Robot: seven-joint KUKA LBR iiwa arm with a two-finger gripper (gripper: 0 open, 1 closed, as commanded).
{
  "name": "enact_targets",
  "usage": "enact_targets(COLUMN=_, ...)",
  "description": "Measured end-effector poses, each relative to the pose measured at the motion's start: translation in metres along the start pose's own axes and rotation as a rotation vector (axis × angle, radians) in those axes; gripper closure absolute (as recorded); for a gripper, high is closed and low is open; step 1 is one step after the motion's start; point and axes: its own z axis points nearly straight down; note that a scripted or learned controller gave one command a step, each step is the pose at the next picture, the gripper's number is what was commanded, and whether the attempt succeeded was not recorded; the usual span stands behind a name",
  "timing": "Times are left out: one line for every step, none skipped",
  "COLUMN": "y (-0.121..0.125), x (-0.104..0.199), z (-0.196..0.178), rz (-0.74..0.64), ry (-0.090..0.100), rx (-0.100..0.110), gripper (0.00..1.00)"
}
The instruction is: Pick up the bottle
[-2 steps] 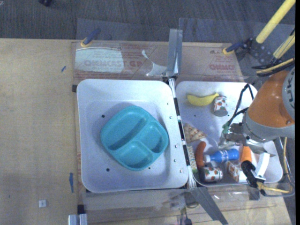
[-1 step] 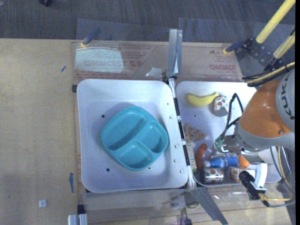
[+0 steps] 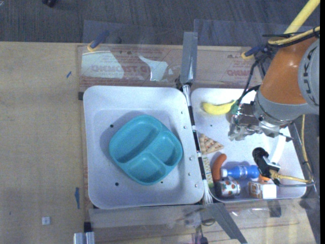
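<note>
The bottle (image 3: 242, 172) is clear with a blue label and cap, lying on its side near the front of the right bin (image 3: 216, 123). My gripper (image 3: 238, 131) hangs over the middle of the right bin, a short way above and behind the bottle. Nothing shows between its tips. The grey and orange arm comes in from the upper right.
A yellow banana (image 3: 217, 108) lies at the back of the right bin. A pizza-slice toy (image 3: 209, 144), an orange sausage (image 3: 218, 165), a small can (image 3: 229, 188) and a small carton (image 3: 255, 189) crowd around the bottle. A teal divided plate (image 3: 145, 149) sits in the left bin (image 3: 101, 111).
</note>
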Motion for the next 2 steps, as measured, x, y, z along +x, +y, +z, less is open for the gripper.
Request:
enact_targets(y=-0.017, x=-0.071, z=0.123, rz=-0.194, ry=-0.001, rx=-0.008, gripper=1.00)
enact_targets(y=-0.051, x=0.022, z=0.029, rz=-0.115, ry=0.001, rx=0.001, gripper=1.00)
